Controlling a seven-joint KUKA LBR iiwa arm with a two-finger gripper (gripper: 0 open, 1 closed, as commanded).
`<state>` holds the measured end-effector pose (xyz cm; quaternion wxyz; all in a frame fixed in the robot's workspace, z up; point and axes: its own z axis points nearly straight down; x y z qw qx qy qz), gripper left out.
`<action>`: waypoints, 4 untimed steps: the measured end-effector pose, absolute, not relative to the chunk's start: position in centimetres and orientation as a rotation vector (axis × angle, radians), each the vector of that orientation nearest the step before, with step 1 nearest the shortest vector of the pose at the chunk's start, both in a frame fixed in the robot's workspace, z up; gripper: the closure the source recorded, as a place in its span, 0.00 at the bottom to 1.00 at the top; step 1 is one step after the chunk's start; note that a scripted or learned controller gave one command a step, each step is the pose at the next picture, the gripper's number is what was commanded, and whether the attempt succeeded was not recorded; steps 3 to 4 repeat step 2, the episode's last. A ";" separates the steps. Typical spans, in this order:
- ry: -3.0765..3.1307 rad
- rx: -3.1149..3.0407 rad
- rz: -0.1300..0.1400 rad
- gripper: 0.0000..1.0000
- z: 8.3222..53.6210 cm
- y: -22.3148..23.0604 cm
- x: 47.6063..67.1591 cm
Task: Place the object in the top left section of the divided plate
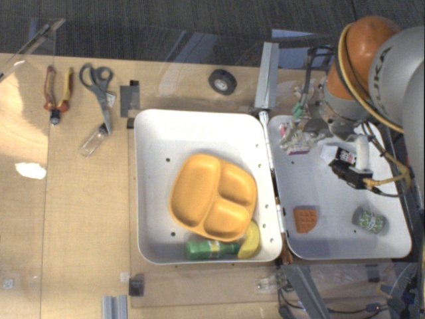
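Bins side by side on the bench, seen from the fixed overhead camera: you are looking at a task barely begun. The divided plate (214, 196), yellow and sitting askew in the left bin (153, 138), has nothing in any section. The gripper (297, 126) hangs over the far corner of the right bin (345, 248), on the far side from the plate; whether it is wide, narrow or carrying anything, you cannot tell. Which item is meant is unclear: an orange waffle-like piece (305, 218) lies just right of the plate across the bin wall, squarish with no clear long axis, and a small green object (369, 220) sits further right. Pickup, carry and placement all remain.
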<state>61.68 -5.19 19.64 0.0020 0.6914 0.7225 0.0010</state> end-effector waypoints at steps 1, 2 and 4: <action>2.283 2.155 0.005 1.00 18.5 0.0 52.6; 2.282 2.155 0.006 0.00 18.5 0.0 52.6; 2.282 2.155 0.006 0.00 18.5 0.0 52.6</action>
